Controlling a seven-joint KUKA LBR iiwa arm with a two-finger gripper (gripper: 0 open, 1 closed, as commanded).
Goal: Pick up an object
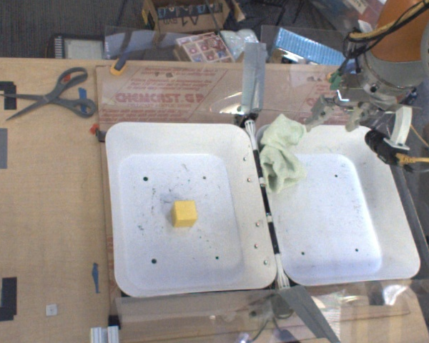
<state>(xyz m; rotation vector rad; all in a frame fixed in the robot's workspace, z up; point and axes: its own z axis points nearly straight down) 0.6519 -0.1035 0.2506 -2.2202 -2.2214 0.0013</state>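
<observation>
Arm: grey KUKA arm with an orange band [407, 13] comes in at the top right and sits above the far edge of the right bin.

Claw: two-finger metal gripper [336, 113] is up near the far rim of the right bin. Fingers look spread apart with nothing between them, so it's got hold of nothing. It's a bit blurry up there, but I see a gap.

Yellow cube: small yellow block [185, 214], roughly in the middle of the left shallow white plastic bin [129, 148], sitting flat on the floor of it, well apart from the claw.

Cloth: crumpled pale green rag [280, 156] lies in the far left corner of the right shallow white plastic bin [386, 256], draped up against the divider between the two bins. It's near the claw, a little below and to the left of it, not touching as far as I can tell.

Left bin floor: some dark scuff marks and specks around the cube.

Bench stuff: pair of grey-and-red-handled scissors [57, 97] on the tan bench surface [36, 213], off to the left of the bins.
</observation>
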